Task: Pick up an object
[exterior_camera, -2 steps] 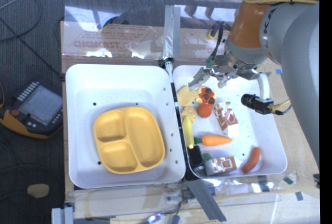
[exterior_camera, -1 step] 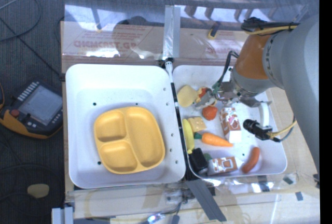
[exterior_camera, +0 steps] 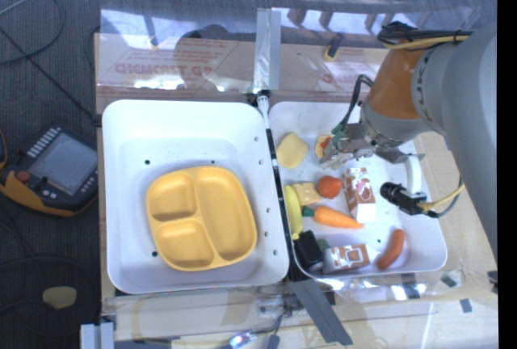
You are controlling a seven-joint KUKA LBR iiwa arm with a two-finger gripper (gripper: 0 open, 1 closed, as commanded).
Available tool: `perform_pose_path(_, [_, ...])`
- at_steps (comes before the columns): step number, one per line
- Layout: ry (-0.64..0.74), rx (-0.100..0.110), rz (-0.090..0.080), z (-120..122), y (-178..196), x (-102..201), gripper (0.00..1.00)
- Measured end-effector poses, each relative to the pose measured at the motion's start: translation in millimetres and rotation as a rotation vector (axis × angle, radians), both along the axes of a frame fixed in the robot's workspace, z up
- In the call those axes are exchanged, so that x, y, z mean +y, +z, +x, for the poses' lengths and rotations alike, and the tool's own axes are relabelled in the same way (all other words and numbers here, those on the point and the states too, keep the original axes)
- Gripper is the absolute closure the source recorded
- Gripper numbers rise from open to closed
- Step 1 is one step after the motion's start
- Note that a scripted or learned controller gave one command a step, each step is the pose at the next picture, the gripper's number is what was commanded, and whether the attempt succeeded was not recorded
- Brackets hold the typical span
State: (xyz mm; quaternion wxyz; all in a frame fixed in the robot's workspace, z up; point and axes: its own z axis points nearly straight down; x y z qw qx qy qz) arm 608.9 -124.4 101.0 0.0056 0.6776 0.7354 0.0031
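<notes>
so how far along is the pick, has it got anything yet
Done: the arm has reached over the right bin, and the gripper is down near its upper part, beside the yellow lemon-like piece. In hand: nothing visibly held; the fingers are too hard to read. Left: the grasp and lift. The carrot, sausage and cartons still lie in the bin, and the yellow tray sits in the left bin.
</notes>
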Motion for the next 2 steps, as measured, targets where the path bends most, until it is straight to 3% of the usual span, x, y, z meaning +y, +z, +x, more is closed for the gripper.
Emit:
perform_pose_path(1, [0.245,-0.003,-0.007,-80,-8,-58,1.00])
perform_pose_path(2, [-0.056,0.013,0.002,-70,112,-19,1.00])
